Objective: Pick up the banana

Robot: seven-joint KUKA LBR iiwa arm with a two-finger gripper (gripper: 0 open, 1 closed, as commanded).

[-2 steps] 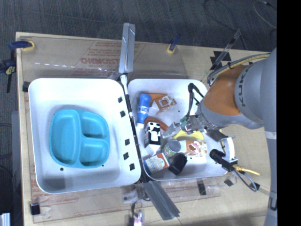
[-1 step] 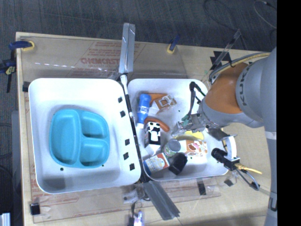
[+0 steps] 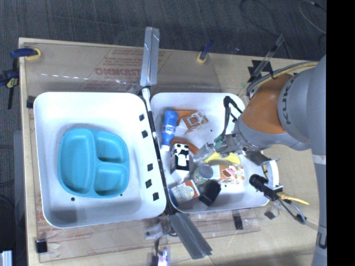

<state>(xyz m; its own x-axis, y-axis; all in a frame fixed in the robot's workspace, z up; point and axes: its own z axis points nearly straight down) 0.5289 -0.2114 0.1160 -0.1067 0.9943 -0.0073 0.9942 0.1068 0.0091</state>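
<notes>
Banana [image 3: 226,159] lies in the right bin [image 3: 183,100], near its right wall, partly under the arm's wrist, with only a yellow strip visible. Gripper [image 3: 213,147] sits low over the clutter just left of the banana; I cannot tell how it is set. Around it: blue-and-white bottle [image 3: 168,126], brown packet [image 3: 194,119], black-and-white box [image 3: 181,157], round can [image 3: 203,172], orange-white pouch [image 3: 230,174]. Left bin [image 3: 50,107] holds a blue divided tray [image 3: 93,162].
</notes>
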